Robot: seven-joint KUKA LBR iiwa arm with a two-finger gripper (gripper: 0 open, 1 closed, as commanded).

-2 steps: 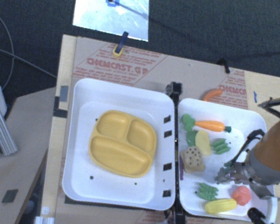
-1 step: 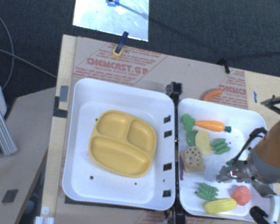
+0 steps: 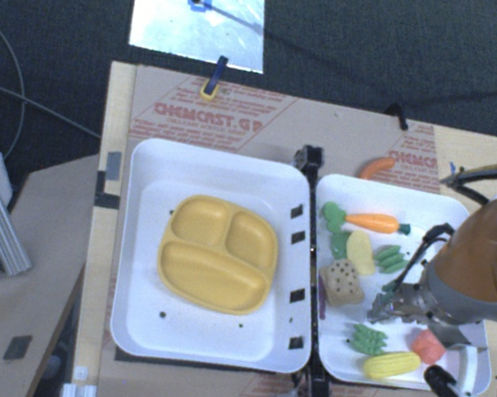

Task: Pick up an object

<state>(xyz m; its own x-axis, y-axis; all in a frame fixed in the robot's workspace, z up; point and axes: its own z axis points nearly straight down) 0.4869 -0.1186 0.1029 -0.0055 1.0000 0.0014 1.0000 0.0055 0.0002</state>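
2 white bins are sitting side by side on a brown cardboard sheet (image 3: 243,113) that is covering the bench. The left bin (image 3: 142,251) is holding 1 yellow divided plate (image 3: 218,253) with 3 compartments. The right bin (image 3: 433,213) is holding a scatter of toy food: 1 orange carrot (image 3: 376,222) lying near the far wall, 1 pale yellow piece (image 3: 361,252) just below it, 1 tan speckled piece (image 3: 341,281) near the divider, 1 yellow corn cob (image 3: 391,363) near the front wall, 1 red piece (image 3: 428,346) just beside the corn, and green bits in 4 spots, including a green bean cluster (image 3: 390,258) and a green sprig (image 3: 365,338).

1 more orange piece (image 3: 376,166) is lying on the cardboard beyond the right bin, outside it.

The arm (image 3: 492,255) is reaching in from the right, and the gripper (image 3: 387,307) is hanging low over the right bin, between the green bean cluster and the green sprig; I cannot tell how it is set, nor whether anything is in it.

The floor around the bench is dark carpet (image 3: 55,3), with 1 shiny square sheet (image 3: 204,8) lying on it.
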